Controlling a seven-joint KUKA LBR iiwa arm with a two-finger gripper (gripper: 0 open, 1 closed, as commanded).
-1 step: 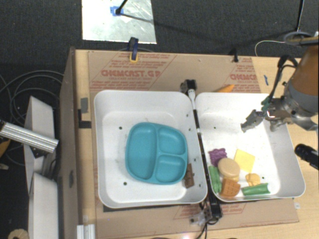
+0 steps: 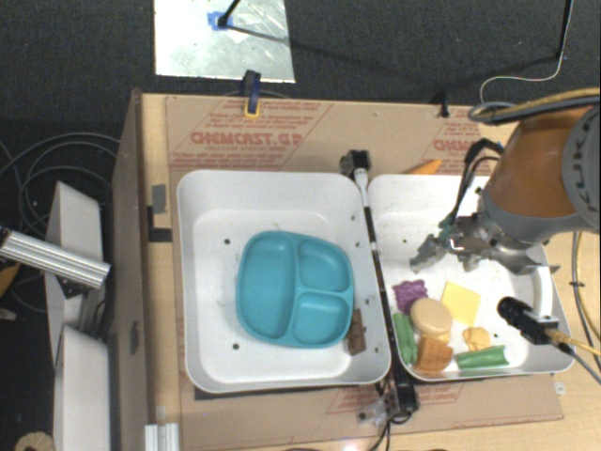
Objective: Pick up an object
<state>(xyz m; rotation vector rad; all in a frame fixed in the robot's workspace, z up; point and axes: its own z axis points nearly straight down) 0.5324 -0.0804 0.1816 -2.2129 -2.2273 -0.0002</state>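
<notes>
My gripper [image 2: 443,256] hangs over the middle of the right bin [image 2: 404,205], just above a cluster of toy food. Its fingers stand open with nothing between them. Below it lie a purple grape bunch [image 2: 408,294], a yellow cheese slice [image 2: 460,302] and a round tan bun [image 2: 432,317]. A green vegetable [image 2: 404,333], a brown bread piece [image 2: 434,354], a small orange-yellow piece [image 2: 476,336] and a green pod [image 2: 482,355] sit along the bin's near edge.
The left bin [image 2: 207,252] holds a blue divided plate [image 2: 294,287] with a small brown piece [image 2: 356,332] at its right side. An orange item [image 2: 424,167] lies on the cardboard behind the right bin. The arm [image 2: 545,177] covers that bin's right side.
</notes>
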